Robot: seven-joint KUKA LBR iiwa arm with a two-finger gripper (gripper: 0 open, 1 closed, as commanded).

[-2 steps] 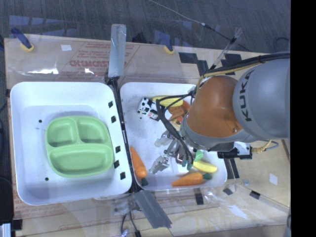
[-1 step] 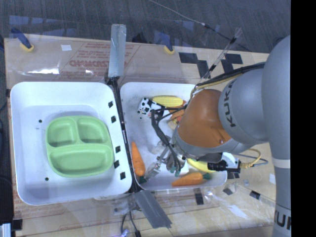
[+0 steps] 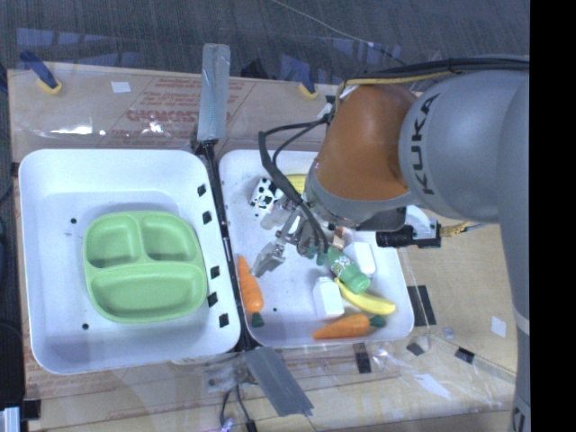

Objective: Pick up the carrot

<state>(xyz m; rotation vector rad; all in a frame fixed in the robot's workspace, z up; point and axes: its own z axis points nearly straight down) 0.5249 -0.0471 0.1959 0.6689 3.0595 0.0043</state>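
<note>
Green, the sectioned plastic plate (image 3: 142, 266) sits in the left white bin (image 3: 36, 187). Against the left wall of the right white bin (image 3: 236, 165) lies an orange toy carrot (image 3: 248, 285); a second orange carrot (image 3: 345, 327) rests along the near wall. Either is probably light, stiff and smooth, best pinched across its thicker middle. The metal two-finger gripper (image 3: 277, 247) hangs just right of the first carrot, fingers apart and holding nothing. A yellow banana (image 3: 364, 299), a white block (image 3: 328, 296) and a green bottle (image 3: 349, 275) crowd the second carrot; the wall hampers the first.
</note>
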